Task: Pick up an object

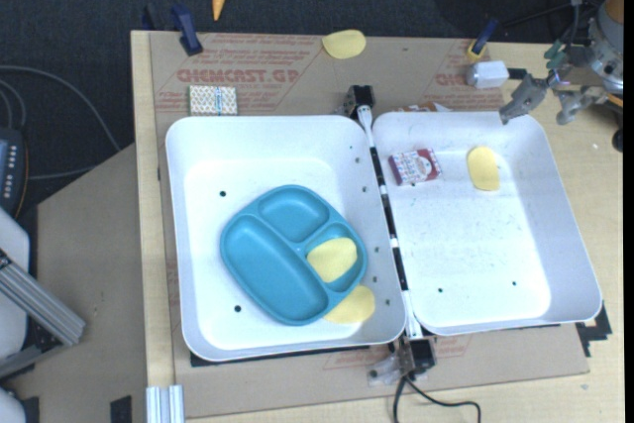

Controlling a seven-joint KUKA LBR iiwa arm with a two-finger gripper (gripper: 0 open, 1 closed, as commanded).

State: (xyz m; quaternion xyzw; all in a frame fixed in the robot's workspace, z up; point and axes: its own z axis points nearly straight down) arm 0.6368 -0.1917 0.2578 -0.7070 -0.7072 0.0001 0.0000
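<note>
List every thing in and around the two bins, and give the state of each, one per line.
tool: open, above the right bin's far right corner, holding nothing
blue divided plate: flat in the left bin
yellow piece: resting in a plate compartment
second yellow piece: in the left bin, against the plate's near edge
yellow piece in right bin: lying loose
red and white packet: flat in the right bin
yellow piece on the bench: outside both bins
</note>
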